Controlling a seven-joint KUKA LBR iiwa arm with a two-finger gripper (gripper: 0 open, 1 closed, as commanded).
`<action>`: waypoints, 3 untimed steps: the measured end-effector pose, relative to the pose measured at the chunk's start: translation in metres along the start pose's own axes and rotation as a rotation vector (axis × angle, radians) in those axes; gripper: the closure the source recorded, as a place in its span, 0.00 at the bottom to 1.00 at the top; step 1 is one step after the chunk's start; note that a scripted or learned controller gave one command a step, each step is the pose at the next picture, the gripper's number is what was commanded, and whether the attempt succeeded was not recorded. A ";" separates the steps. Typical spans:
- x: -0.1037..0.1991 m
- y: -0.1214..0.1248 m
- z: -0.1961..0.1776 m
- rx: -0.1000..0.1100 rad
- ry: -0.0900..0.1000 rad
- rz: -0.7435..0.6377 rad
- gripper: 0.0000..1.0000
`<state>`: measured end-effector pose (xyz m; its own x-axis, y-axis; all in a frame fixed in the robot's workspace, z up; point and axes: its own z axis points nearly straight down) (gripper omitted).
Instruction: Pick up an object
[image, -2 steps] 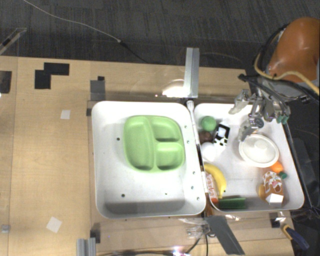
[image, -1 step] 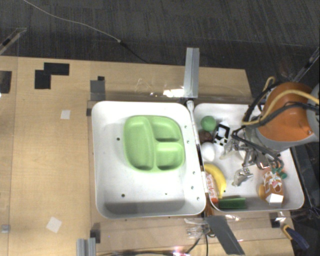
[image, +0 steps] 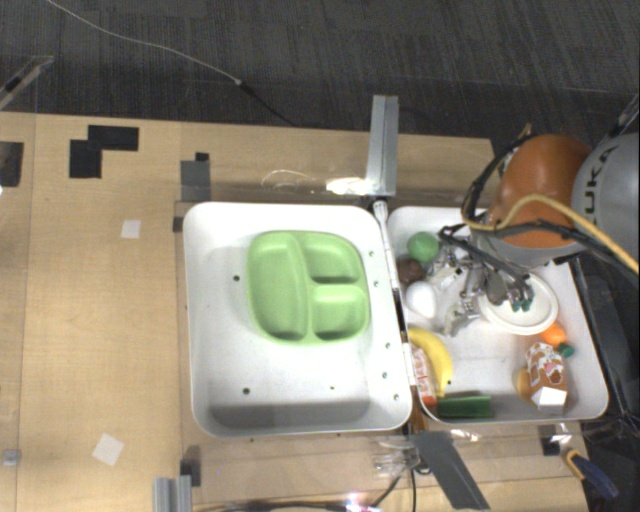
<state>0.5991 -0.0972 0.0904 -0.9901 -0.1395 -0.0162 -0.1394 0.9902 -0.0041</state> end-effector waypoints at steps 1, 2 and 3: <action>0.005 -0.042 -0.010 -0.001 0.006 0.108 0.00; 0.060 -0.066 -0.001 -0.001 0.000 0.137 0.00; 0.116 -0.091 -0.003 -0.001 0.007 0.286 0.00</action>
<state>0.4973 -0.2038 0.0921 -0.9892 0.1460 -0.0099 0.1460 0.9893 0.0011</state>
